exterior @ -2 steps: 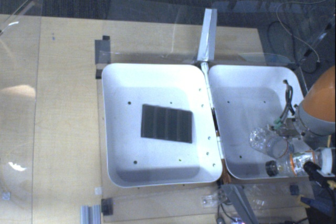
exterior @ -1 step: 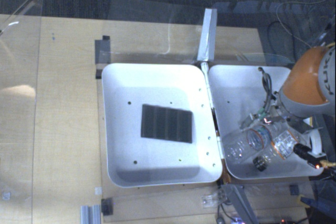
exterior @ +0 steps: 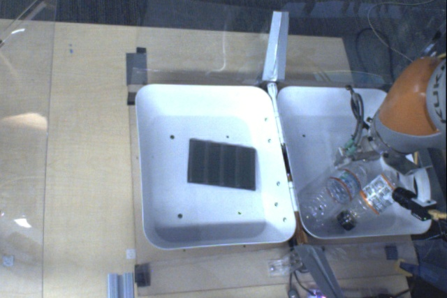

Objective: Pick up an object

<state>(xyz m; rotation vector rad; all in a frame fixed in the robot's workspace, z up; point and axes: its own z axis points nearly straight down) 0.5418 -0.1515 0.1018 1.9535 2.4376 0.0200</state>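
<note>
Clear plastic bottle near right bin's front edge | gripper above it, jaw state unreadable | step: approach | next: descend, grasp.

No legible text or labels anywhere.

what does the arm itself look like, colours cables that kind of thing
The arm enters from the right edge. Its most visible part is a rounded, glossy orange band with grey casing around and below it. Thin dark cables run down beside the wrist toward the gripper, which looks like small metallic and dark hardware with a touch of green. Its finer detail is too small to make out.
</note>
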